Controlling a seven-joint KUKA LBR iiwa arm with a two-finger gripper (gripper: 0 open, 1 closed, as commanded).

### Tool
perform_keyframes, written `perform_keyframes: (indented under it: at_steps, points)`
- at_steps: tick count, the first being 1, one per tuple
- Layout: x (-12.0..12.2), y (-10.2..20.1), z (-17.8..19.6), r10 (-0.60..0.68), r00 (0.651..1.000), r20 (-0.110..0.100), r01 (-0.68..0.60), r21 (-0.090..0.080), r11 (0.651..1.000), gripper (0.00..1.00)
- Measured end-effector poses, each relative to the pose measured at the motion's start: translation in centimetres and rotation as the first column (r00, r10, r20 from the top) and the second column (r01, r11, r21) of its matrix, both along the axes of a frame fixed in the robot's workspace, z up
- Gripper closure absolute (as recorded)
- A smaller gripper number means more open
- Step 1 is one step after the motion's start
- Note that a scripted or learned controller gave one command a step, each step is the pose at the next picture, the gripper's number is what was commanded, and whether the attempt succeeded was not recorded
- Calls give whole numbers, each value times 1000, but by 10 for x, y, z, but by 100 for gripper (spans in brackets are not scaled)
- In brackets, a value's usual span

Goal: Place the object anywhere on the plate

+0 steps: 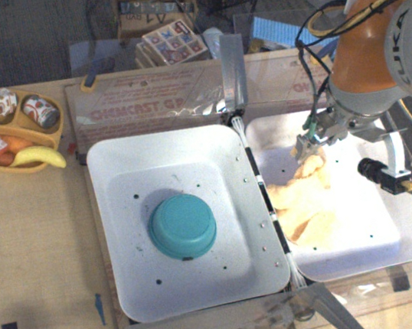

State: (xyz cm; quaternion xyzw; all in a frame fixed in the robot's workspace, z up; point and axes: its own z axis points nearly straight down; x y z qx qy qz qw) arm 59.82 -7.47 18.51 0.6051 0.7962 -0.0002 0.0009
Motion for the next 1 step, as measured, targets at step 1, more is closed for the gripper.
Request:
perform_keyframes:
  at_steps: [1]
  points:
    - [1,0,40,1,1000,2,-1,0,1000,100]
